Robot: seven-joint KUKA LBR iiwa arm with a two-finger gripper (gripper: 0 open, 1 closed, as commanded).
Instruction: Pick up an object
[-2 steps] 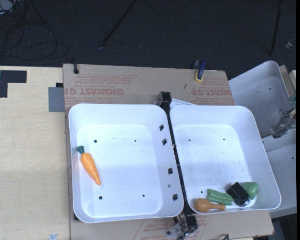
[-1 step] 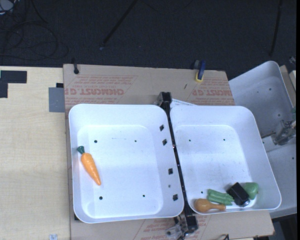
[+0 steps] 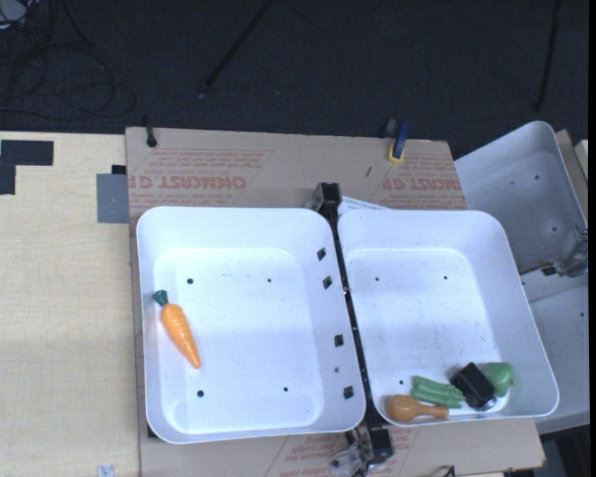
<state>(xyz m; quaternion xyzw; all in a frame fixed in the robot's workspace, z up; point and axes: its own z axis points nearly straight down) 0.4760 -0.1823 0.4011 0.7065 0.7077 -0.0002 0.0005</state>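
Nearest us: orange gourd (image 3: 414, 408), green pods (image 3: 438, 393), black block (image 3: 474, 385) clustered in right bin (image 3: 432, 266). Carrot (image 3: 180, 333) left of that bin. End effector state: cannot tell. We judge nothing picked yet.

In the right bin's (image 3: 536, 366) near corner you see a black object (image 3: 473, 384) lying over a green item (image 3: 498, 375), so part of the green one is covered and you cannot tell its full shape. At the bottom edge a small metal clamp (image 3: 363, 455) between the bins is cut off. The grey metal plate (image 3: 536, 182) at the right runs out of frame.
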